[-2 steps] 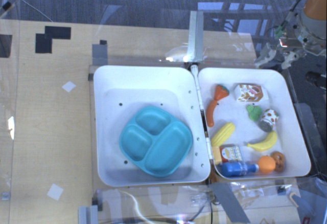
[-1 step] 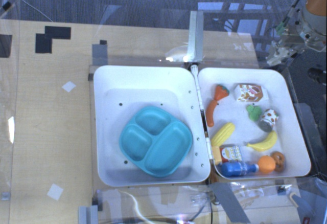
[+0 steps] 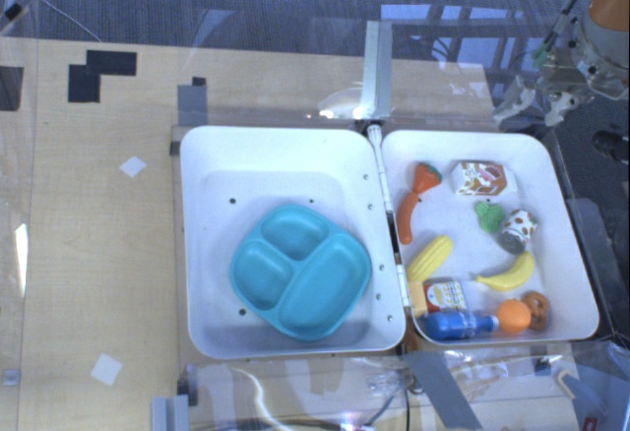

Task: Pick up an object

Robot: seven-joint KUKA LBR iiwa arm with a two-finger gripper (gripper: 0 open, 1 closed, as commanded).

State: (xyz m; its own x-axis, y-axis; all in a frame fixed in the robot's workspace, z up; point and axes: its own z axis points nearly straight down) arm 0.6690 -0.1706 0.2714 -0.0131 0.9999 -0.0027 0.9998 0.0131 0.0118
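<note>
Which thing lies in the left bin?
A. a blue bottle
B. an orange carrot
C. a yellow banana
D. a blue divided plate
D: the blue divided plate lies alone in the left bin, while the food items lie in the right bin.

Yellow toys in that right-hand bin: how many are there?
2: a corn cob at the bin's left-centre, and a banana to its right, lower down. Others could be hidden.

A teal plate [image 3: 300, 270], yellow banana [image 3: 509, 273], orange carrot [image 3: 411, 203], blue bottle [image 3: 459, 325].
</note>
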